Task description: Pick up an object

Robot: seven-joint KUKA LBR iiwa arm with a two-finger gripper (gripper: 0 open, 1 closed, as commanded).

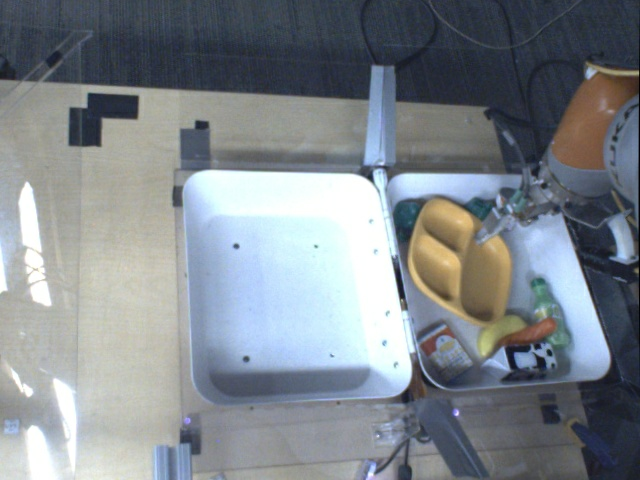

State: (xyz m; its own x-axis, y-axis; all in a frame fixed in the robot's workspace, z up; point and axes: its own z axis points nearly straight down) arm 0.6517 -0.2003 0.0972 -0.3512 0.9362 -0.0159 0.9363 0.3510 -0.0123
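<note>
The right bin [590,318] holds a yellow two-compartment dish [460,263], a teal item [405,214] at its back left, a yellow banana [497,334], an orange carrot-like piece [531,330], a green bottle [547,304], a small red-and-white carton [445,349] and a black-and-white object [527,360]. My gripper [497,224] reaches in from the right and hangs over the far right rim of the yellow dish. Nothing is visibly held in it.
The left bin [290,283] lies beside the right one, with a metal post [381,118] standing at the back between them. Cables [470,23] run across the dark floor behind. The wooden bench [90,298] stretches to the left.
</note>
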